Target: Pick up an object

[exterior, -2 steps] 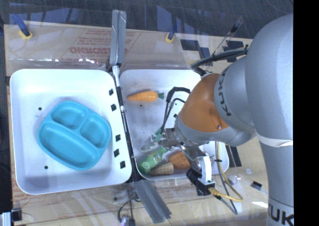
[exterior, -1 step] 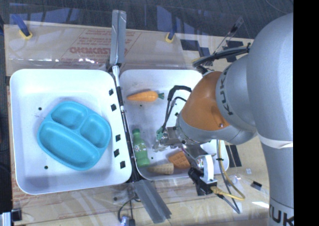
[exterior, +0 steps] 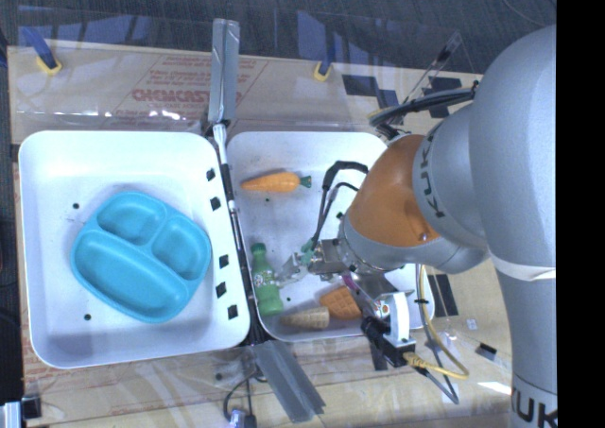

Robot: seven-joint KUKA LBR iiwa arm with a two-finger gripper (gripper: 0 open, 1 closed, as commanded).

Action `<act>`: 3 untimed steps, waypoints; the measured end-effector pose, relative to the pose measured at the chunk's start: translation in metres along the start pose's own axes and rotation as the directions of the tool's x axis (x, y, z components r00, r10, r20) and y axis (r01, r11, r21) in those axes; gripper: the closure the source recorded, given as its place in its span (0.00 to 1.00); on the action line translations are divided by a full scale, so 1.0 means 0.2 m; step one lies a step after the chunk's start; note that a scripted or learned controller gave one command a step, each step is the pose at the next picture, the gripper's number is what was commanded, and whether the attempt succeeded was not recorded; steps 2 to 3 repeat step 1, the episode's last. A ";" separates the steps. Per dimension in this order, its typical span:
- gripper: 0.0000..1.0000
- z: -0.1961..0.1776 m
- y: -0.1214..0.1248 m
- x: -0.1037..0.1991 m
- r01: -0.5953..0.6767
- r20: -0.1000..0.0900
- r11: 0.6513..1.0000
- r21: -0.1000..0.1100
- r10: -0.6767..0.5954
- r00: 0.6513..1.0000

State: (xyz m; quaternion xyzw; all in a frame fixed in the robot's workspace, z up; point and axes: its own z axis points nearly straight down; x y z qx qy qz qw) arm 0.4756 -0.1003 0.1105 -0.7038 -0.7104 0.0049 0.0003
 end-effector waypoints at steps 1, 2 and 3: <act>0.00 0.08 0.47 -0.04 -0.008 0.000 1.000 -0.011 0.008 1.000; 0.00 0.08 0.47 -0.04 -0.008 0.000 1.000 -0.011 0.008 1.000; 0.00 0.08 0.47 -0.04 -0.008 0.000 1.000 -0.011 0.008 1.000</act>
